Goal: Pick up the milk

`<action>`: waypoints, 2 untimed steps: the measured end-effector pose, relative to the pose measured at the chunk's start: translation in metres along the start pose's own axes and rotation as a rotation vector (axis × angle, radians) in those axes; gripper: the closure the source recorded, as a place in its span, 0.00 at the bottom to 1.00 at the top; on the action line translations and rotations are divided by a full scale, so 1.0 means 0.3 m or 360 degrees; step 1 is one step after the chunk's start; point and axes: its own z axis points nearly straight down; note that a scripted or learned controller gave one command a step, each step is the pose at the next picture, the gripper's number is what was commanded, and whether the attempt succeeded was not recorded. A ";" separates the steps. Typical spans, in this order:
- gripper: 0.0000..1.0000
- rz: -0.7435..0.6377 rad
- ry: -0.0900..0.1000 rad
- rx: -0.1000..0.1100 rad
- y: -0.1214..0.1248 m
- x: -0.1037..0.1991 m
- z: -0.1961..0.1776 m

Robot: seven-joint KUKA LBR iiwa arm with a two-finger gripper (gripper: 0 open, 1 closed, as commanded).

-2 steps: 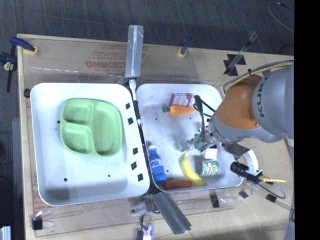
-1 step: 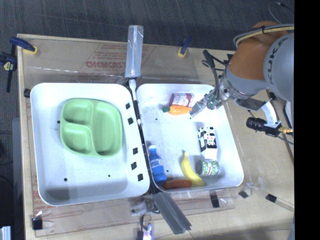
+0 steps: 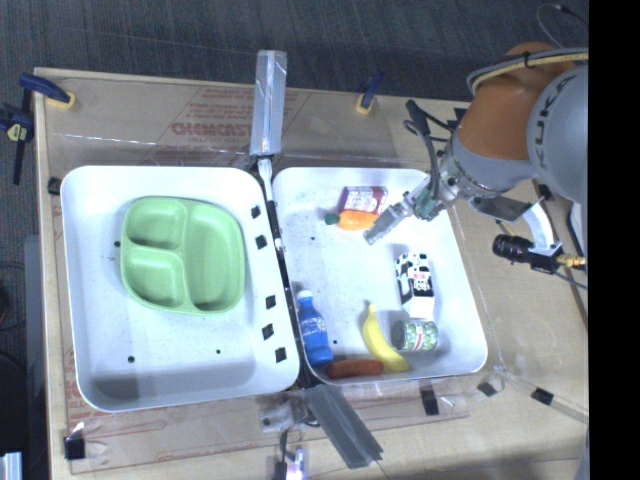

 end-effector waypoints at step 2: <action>0.00 -0.0215 0.0002 0.0001 -0.135 0.070 0.007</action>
